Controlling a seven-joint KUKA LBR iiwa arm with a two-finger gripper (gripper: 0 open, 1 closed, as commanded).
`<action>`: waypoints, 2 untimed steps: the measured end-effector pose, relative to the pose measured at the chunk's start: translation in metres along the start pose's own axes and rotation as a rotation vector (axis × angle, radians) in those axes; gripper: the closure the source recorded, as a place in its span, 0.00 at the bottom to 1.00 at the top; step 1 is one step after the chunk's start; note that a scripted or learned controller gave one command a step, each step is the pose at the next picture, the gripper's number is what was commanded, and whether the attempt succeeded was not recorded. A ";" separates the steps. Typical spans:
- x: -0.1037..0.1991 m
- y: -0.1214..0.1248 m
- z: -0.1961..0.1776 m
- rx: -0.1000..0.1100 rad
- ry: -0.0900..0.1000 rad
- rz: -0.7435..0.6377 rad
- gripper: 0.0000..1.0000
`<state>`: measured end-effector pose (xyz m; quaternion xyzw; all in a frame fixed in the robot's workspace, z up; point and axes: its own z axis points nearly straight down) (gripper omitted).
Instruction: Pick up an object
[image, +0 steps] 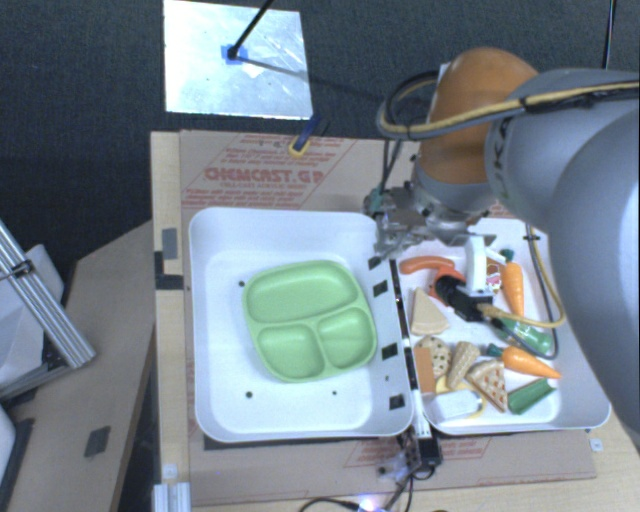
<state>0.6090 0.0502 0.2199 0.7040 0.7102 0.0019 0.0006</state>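
Note:
My gripper hangs low over the back left corner of the right bin, close to the wall between the two bins. Just to its right lies a red-orange sausage. In front of that are a pale sandwich wedge, crackers, a bread piece and a pizza slice. One carrot lies along the right side, and another carrot lies nearer the front. I see nothing held in the gripper.
The left bin holds a green divided plate. A green vegetable and a white piece lie at the front of the right bin. The grey arm covers the right bin's back right part.

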 end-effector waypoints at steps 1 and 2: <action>-0.004 -0.013 -0.004 0.003 -0.002 0.008 1.00; -0.016 -0.005 -0.014 0.001 -0.002 0.008 1.00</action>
